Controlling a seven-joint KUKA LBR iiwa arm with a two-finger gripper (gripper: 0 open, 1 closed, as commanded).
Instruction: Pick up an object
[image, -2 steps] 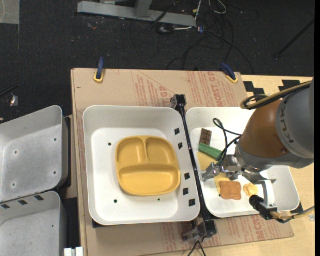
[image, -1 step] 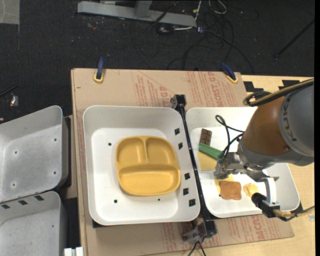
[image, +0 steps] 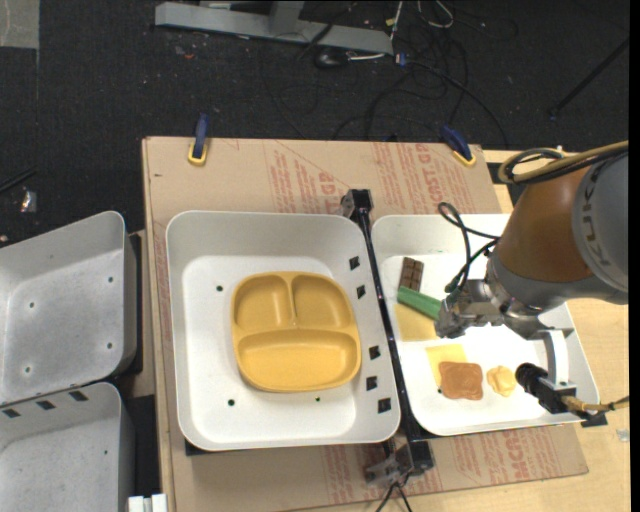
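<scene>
Setting: robot lab or test cell, not a home or kitchen. Evidence: a grey industrial arm (image: 560, 240) with an orange band reaches in from the right over a bench. The bench top is a sheet of printed cardboard (image: 300, 165), held at its far edge by two clamps (image: 199, 140). Two shallow white bins (image: 190, 300) sit side by side on it, with a black divider (image: 378, 300) between them. Loose cables (image: 430, 60) run across dark carpet (image: 80, 100) behind the bench. A metal rail or stand base (image: 270, 25) lies on the floor at the top. Spare white trays (image: 60, 300) sit at the left.
</scene>
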